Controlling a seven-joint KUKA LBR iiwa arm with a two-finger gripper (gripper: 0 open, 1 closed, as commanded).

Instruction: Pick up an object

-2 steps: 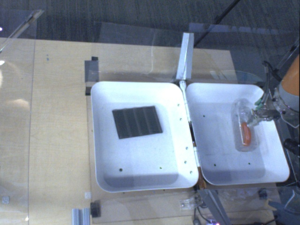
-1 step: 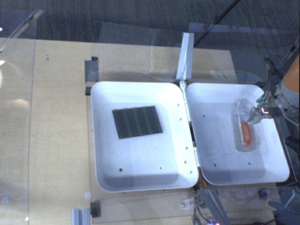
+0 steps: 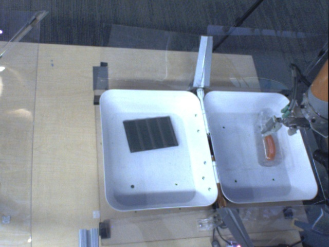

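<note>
Over on the right side, my gripper [image 3: 280, 121] hangs low above the right bin [image 3: 231, 187], coming in from the edge with the orange band of the arm [image 3: 320, 86] just visible. Right below its tip lies the clear plastic packet [image 3: 269, 145] with something orange-red inside, resting on the bin floor near the far right wall. The gripper sits at the packet's upper end, maybe touching the wrapping; I cannot tell how its claw stands or whether it has any hold. Across the divider, the left bin [image 3: 118, 189] carries a dark ribbed slab [image 3: 150, 134], lying flat, slightly skewed.
</note>
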